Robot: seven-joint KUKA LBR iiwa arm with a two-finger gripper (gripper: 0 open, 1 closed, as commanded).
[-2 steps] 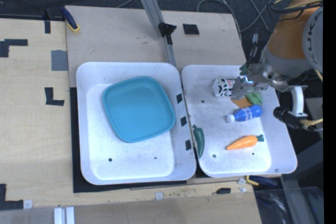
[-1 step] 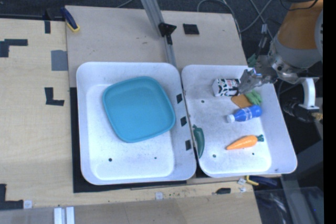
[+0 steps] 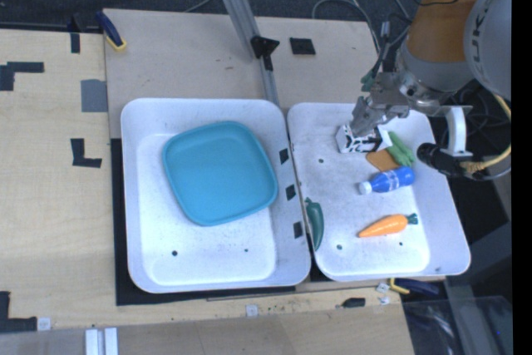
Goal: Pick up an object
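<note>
The grey arm with its orange band reached in from three o'clock, and its two-finger gripper (image 3: 363,127) hung low over the right-hand shallow white bin (image 3: 332,258), toward that bin's twelve o'clock side. Directly under the fingertips lay a small black-and-white object (image 3: 356,143), too blurred to name, and whether the gripper touched it could not be told; whether the jaws were spread or closed could not be told either, so no grasp could be claimed. Just toward four o'clock from that object sat a small orange block with a green strip (image 3: 392,154) beside it, then a blue plastic bottle with a white cap (image 3: 389,180), and farther toward five o'clock an orange toy carrot with a green top (image 3: 386,225). A dark green pepper-shaped toy (image 3: 315,222) lay at the bin's nine o'clock edge. The left-hand shallow white bin (image 3: 145,262) held a teal square plastic plate (image 3: 219,171). Judged from this, the approach looked done, while closing and lifting remained; nothing appeared raised off the bin floor.
</note>
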